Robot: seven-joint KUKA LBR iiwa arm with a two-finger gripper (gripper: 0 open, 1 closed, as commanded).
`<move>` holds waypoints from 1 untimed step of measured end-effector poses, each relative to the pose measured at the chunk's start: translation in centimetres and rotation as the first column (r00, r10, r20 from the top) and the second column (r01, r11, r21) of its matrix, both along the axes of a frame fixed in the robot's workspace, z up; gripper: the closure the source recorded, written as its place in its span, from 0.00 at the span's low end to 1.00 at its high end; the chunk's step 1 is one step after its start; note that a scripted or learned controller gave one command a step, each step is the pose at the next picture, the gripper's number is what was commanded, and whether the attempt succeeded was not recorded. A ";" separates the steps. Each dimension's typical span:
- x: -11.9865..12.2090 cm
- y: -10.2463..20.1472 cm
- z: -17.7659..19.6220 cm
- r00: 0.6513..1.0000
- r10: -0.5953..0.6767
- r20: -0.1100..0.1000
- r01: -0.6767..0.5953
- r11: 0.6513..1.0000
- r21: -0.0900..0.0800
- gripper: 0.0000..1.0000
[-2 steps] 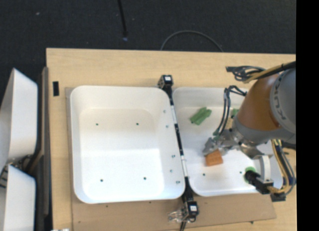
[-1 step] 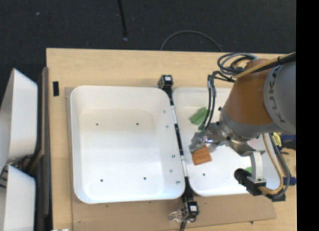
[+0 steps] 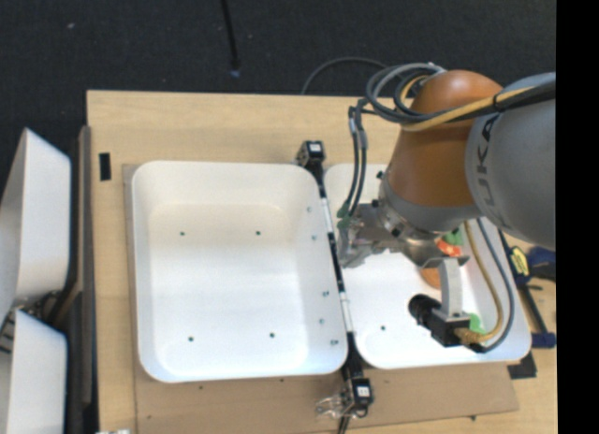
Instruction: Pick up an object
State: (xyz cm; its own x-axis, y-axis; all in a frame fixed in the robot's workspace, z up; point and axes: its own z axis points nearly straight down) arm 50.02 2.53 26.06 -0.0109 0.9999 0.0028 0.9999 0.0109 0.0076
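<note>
Arm (image 3: 440, 156): reaches in from the right, low over the right bin (image 3: 393, 348).
Claw (image 3: 354, 243): near the bin's left wall; open or closed, cannot tell.
Objects: orange and green bits (image 3: 453, 245) in the right bin, mostly hidden; long axis unclear.
Left bin (image 3: 229, 268): on the table (image 3: 206, 119).

One fixed camera looks down at a slant on the pale wooden tabletop (image 3: 112, 133). It takes in both shallow white plastic bins (image 3: 225, 273), from moderately near.
</note>
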 end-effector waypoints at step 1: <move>-0.1 -0.5 -0.3 1.000 -0.007 -0.006 0.007 1.000 -0.003 0.00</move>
State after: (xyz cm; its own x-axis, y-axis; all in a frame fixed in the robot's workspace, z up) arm 49.91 2.05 25.72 -0.0035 1.0000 0.0002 1.0000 0.0035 0.0011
